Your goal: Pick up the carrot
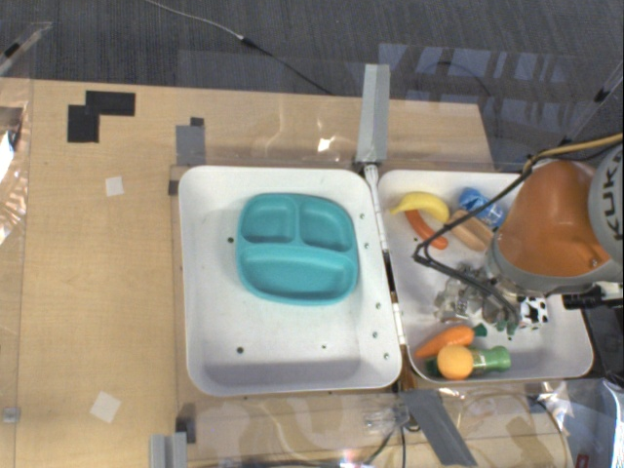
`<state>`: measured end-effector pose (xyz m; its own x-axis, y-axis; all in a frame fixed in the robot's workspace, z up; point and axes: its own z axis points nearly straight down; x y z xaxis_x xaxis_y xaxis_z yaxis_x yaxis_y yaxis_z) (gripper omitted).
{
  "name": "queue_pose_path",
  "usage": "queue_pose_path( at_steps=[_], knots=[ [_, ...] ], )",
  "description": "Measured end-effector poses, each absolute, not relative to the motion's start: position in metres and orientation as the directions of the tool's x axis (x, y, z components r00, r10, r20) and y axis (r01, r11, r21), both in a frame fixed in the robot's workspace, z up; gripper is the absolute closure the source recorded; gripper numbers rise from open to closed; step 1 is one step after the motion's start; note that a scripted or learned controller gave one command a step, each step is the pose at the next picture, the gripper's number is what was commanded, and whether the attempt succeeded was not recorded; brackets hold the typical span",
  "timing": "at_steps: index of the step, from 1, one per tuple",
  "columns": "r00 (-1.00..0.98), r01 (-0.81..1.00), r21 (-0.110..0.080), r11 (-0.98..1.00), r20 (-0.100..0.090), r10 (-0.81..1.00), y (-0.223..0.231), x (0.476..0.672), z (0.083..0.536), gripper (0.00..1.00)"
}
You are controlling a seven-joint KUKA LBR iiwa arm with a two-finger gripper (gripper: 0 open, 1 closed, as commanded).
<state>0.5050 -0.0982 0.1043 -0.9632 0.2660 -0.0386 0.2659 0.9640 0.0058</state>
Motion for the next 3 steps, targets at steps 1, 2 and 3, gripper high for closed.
queue_pose_path(
  at_steps=[1, 2, 3],
  knots=[
    [-0.962, 0.274, 0.002, 0.962, -0.009, 0.274, -0.103, 0.489, 0.124, 1.00],
    [-0.962, 0.274, 0.002, 0.962, -0.009, 0.274, -0.103, 0.489, 0.124, 0.00],
    [-0.818, 0.575, 0.007, 0.818, -0.012, 0.575, -0.082, 0.491, 0.091, 0.00]
  ],
)
